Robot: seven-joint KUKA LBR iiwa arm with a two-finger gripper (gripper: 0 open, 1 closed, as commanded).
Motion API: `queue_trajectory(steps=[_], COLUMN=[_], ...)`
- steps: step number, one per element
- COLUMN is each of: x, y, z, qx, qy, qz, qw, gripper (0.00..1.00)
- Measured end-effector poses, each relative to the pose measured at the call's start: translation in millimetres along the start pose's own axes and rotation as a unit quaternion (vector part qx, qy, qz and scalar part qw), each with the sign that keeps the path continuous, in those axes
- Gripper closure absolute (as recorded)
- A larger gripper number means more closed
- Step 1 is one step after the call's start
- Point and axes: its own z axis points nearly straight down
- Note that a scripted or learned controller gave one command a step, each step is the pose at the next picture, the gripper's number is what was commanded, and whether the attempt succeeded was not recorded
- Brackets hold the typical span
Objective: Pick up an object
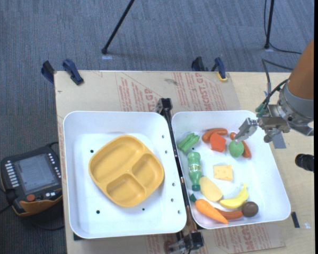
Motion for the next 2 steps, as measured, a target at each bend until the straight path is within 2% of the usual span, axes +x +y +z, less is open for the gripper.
queue_trajectory(steps=[1, 2], x=[-3, 25], y=[-52, -2], z=[136, 190], qx=[0.002, 0.002], qy=[0.001, 0.001], qz=[0.001, 0.000], qw=[1.0000, 1.0000], gripper=[0.00, 0.00])
